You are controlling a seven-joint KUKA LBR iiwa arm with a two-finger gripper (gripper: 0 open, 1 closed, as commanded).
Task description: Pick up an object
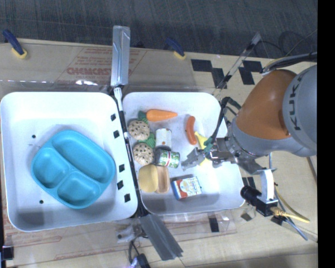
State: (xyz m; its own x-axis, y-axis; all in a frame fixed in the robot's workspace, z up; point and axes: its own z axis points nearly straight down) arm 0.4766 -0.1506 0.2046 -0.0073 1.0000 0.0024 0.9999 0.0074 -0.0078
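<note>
— So, where is the gripper [196, 156]?

— Over the right bin [212, 102], toward its right side. The arm [273, 116] comes in from the right, and the dark fingers [190, 159] reach left from the wrist. Whether they are apart or closed I cannot tell; they blur together at this angle. Nothing visibly sits between them.

— What lies closest?

— A can [168, 159] with a green label, just left of the fingertips, lying on its side with its long axis roughly left-right. A yellow piece [200, 138] shows just above the gripper, partly hidden by it.

— And the sausage?

— The red sausage [190, 129] is above that, long axis near vertical in the view, slightly tilted. Left of it stands a white cup [163, 137], touching the can's upper edge.

— Further out?

— A carrot [161, 115] lies near the bin's far wall, long axis left-right, tip pointing right, green end to the left. Two cookies [138, 129] sit along the left wall, one above the other. Below them a bun [149, 178] lies against a tan piece. A carton [186, 187], red and blue, lies flat beside it, below the can, tilted a little.

— The other bin?

— The left bin [22, 110] holds a blue tray [72, 167] with three compartments, set at a slant.
</note>
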